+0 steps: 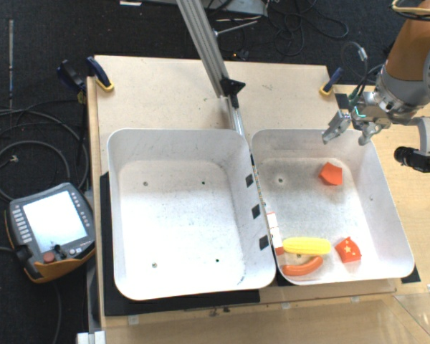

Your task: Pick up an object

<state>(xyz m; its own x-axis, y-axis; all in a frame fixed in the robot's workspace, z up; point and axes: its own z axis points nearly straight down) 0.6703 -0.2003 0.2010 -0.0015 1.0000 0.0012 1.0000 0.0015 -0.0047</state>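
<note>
The right bin (387,213) holds an orange block (332,173) near its far side. At its near edge lie a yellow corn-like piece (306,246), an orange sausage-shaped piece (302,265) and a small red block (347,249). My gripper (350,132) hangs above the bin's far right rim, up and to the right of the orange block. Its two fingers (335,130) are spread apart with nothing between them.
The left bin (122,192) stands beside the right one, sharing a middle wall (258,206). A slanted metal rail (208,41) runs down to the bins' far junction. Clamps (100,74) sit at the bench's far corners. A teach pendant (50,228) lies left of the bench.
</note>
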